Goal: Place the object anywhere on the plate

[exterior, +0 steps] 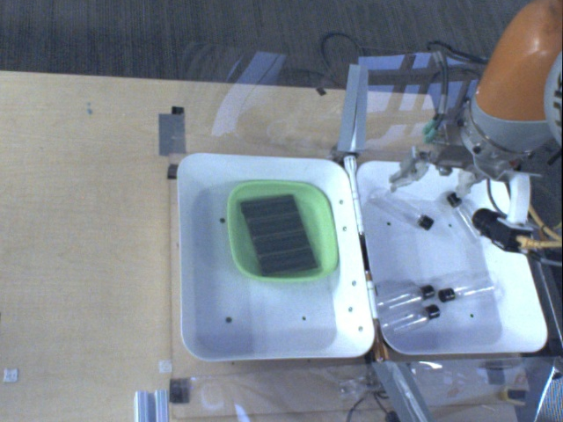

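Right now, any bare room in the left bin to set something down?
Yes. The left bin has bare floor along its near edge, below the green plate, plus a narrow strip to the plate's left. The dark block fills most of the plate. The right bin is crowded with small clear pieces, with the arm over its far end.

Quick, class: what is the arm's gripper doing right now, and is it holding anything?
Gripper: above the back of the right bin; its state cannot be told. The dark object lies on the green plate.
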`<state>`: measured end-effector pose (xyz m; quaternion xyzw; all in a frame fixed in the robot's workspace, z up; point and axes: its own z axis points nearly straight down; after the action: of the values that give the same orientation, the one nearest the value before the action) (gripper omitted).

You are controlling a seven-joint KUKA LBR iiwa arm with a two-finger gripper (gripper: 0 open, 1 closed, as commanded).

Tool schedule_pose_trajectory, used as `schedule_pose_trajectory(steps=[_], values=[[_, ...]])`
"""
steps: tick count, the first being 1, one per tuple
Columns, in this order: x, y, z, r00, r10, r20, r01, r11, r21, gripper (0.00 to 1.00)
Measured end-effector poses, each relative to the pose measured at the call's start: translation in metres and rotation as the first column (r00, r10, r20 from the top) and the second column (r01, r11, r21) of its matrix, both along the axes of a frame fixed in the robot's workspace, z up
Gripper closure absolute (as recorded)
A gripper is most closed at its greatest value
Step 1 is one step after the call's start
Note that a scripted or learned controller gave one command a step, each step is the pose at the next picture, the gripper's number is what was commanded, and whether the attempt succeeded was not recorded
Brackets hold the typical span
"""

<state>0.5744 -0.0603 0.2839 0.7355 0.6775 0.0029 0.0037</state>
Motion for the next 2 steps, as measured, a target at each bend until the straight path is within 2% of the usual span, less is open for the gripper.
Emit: schedule_pose_trajectory(steps=[1, 2], values=[[0.006, -0.075, 0.048, 0.991, -0.134, 0.002, 0.134, 0.991, -0.001, 0.0], [-0.027, -0.132, 0.078, 0.988, -0.155, 0.003, 0.155, 0.988, -0.002, 0.0]])
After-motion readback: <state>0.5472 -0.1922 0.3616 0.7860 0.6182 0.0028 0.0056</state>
